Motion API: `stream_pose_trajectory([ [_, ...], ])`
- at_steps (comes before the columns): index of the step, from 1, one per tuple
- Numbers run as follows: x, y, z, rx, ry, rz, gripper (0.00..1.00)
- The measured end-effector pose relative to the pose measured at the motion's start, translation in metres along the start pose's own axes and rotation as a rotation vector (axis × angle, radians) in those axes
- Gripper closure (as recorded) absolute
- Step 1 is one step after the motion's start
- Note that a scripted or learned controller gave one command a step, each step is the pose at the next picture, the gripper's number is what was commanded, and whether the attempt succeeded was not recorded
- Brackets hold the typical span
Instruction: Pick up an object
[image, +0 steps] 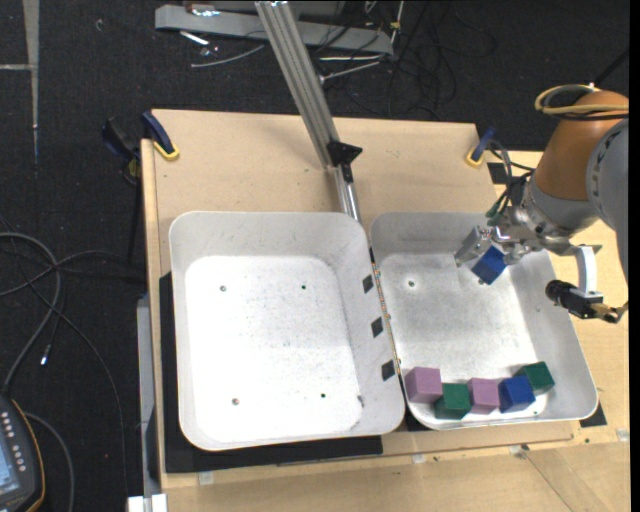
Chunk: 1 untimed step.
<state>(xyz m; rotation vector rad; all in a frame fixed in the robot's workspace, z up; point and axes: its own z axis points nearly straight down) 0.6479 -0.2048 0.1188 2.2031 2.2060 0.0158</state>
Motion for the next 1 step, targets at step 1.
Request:
stream_pose_trajectory([
  [1,-0.0089,0.0054,0.0036,-0.005,-0.003,-0.004,0.00],
])
